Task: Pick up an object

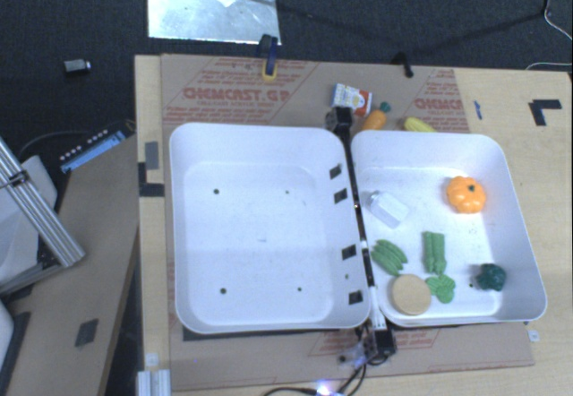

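The right bin [501, 161] holds several toy foods. An orange pumpkin [466, 194] lies near its far right side. A small white block [387, 208] sits near the divider. Lower down are a green leafy piece [389, 256], a green bean pod [434, 251], a tan round cookie [411, 294], a small green piece [441, 288] and a dark green broccoli [490, 277].
The left bin [260, 233] lies beside the right one, joined by a black clamp strip [354, 224]. Behind the bins on the cardboard lie a carrot [373, 119], a yellow piece [417, 125] and a small packet [349, 98]. A metal frame [36, 215] stands at far left.
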Available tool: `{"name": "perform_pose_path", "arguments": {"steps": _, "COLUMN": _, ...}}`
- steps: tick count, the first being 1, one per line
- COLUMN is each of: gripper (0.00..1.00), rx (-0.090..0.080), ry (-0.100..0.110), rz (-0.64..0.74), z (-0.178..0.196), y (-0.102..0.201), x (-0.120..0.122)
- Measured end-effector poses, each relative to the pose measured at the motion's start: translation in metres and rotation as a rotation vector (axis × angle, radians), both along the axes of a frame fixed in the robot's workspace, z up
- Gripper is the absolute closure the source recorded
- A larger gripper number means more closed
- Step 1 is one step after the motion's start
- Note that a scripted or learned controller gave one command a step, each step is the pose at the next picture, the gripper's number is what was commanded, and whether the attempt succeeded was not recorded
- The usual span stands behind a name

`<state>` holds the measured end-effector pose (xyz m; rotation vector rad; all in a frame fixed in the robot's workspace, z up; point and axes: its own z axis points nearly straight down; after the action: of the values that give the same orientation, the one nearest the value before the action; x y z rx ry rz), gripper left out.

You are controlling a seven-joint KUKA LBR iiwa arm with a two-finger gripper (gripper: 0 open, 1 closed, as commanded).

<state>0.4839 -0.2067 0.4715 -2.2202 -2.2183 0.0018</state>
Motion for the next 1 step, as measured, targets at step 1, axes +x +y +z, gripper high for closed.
{"name": "perform_pose_path", "arguments": {"steps": 1, "gripper": 1.0, "rx": -0.004, "ry": -0.008, "rz": 0.006, "z": 0.0127, "y": 0.0003, "x": 0.0337}}
